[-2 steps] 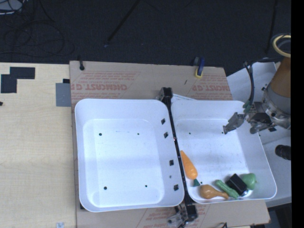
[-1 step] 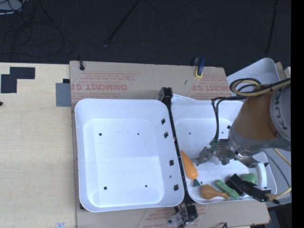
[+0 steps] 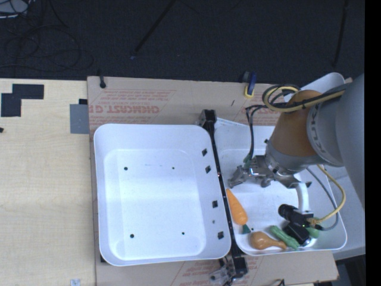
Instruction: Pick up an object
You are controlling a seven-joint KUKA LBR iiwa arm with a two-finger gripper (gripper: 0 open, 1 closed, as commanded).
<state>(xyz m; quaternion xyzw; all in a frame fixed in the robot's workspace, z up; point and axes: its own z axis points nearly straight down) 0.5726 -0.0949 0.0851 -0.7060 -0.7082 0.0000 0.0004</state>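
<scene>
Approach step: the gripper (image 3: 241, 177) hangs in the right bin (image 3: 265, 204), just above the orange carrot (image 3: 236, 207). Nothing visible is held, and spread or clenched cannot be told. Next — lower squarely over the carrot, then clamp.

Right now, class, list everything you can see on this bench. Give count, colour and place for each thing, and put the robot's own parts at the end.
left bin: one, white, on the cardboard, left of its twin
right bin: one, white, beside the left bin
carrot-shaped piece: one, orange, right bin, along its left wall
rounded piece: one, tan-orange, right bin, at its lower edge in the view
green piece: one, green, right bin, just right of the rounded piece
cardboard sheet: one, brown with red print, under both bins
grey square: one, grey, left of the cardboard
arm: one, grey with an orange band, reaching in from the right
pincer: one, metal, over the right bin
</scene>
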